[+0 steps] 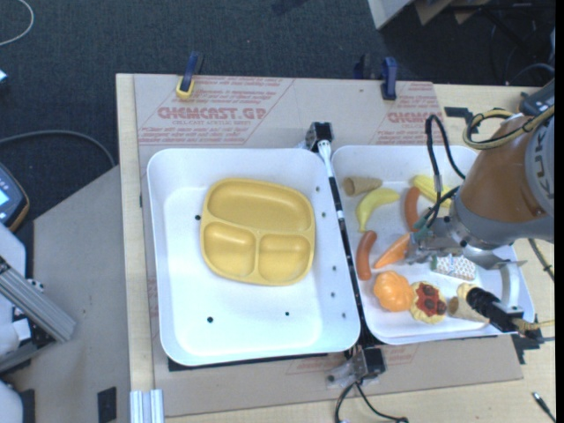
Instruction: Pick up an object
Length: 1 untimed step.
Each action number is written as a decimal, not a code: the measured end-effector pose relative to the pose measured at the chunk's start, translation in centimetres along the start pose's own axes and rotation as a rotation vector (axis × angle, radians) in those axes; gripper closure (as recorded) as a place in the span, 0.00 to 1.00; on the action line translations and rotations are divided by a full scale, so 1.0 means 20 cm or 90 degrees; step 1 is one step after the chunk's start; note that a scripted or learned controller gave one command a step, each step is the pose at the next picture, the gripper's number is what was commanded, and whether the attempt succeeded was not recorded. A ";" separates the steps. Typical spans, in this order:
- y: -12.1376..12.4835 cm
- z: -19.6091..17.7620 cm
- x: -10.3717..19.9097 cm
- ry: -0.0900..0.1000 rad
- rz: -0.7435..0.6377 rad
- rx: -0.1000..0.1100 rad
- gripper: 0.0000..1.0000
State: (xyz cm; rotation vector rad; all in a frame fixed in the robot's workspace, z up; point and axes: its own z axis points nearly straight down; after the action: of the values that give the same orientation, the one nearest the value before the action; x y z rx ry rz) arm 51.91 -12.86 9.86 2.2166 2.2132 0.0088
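Arm (507, 183) cut off at right edge

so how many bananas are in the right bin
2: one banana lies near the bin's left side, beside the brown cone; a second banana pokes out by the arm, partly covered. More may be hidden under it.

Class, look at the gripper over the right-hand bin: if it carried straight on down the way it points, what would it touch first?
Most likely the orange carrot-shaped toy, which lies right under the gripper in the right white bin. Depth is hard to judge from this slanted view, so the red sausage-shaped toy beside it is possible.
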 end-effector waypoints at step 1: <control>0.02 -0.22 0.02 0.001 -0.002 0.004 1.00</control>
State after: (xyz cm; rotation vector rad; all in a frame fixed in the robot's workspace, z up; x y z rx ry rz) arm 52.24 -12.47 14.16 2.2177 2.2199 0.0024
